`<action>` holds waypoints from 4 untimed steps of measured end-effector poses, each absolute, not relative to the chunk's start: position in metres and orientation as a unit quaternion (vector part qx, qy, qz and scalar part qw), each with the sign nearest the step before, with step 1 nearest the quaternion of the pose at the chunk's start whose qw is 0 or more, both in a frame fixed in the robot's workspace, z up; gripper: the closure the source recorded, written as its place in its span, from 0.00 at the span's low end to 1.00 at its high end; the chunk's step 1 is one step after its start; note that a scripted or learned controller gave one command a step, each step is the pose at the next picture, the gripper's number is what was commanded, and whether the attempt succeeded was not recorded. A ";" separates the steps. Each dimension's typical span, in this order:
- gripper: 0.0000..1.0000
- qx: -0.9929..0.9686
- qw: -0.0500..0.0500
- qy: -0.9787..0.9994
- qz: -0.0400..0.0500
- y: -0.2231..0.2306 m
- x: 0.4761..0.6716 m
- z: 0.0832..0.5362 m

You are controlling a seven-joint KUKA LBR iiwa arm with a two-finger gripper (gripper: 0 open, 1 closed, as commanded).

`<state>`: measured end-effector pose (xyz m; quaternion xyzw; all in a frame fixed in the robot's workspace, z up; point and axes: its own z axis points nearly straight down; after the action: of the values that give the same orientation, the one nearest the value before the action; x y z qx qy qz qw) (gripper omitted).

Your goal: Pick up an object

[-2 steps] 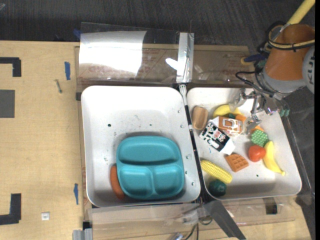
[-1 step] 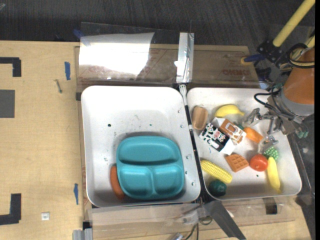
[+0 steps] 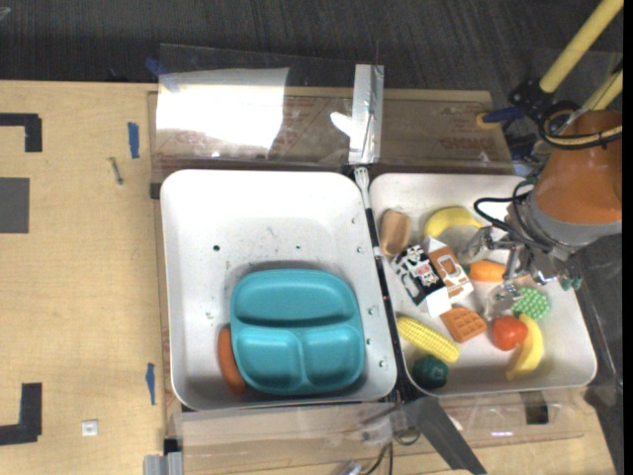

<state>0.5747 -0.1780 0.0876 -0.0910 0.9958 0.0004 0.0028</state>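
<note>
- Claw (image 3: pixel 516 287) down in the right bin (image 3: pixel 579 364), low over the toys at its right side; whether it's open or gripping anything, can't tell.
- Left bin (image 3: pixel 188 265) holds a teal divided tray (image 3: pixel 297 331), with an orange piece (image 3: pixel 228 356) poking out at the tray's left edge.
- Just beside the claw: red tomato (image 3: pixel 507 332), green studded ball (image 3: pixel 533 303), banana (image 3: pixel 530 352), waffle (image 3: pixel 462 323).
- Corn cob (image 3: pixel 427 337) lies well left of it.

teal tray (image 3: pixel 295 336): glossy plastic, probably | bench (image 3: pixel 74 265): matt wood
</note>
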 end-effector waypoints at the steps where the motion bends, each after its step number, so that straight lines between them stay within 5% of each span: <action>1: 0.00 -0.125 0.002 0.992 -0.001 -0.211 0.544 0.087; 2: 0.00 -0.124 0.004 0.992 -0.001 -0.217 0.505 0.088; 3: 1.00 -0.125 0.006 0.992 -0.002 -0.217 0.507 0.099; 4: 0.00 -0.125 0.005 0.992 -0.002 -0.216 0.506 0.099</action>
<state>0.5062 -0.2162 0.0986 -0.1249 0.9922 -0.0018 0.0052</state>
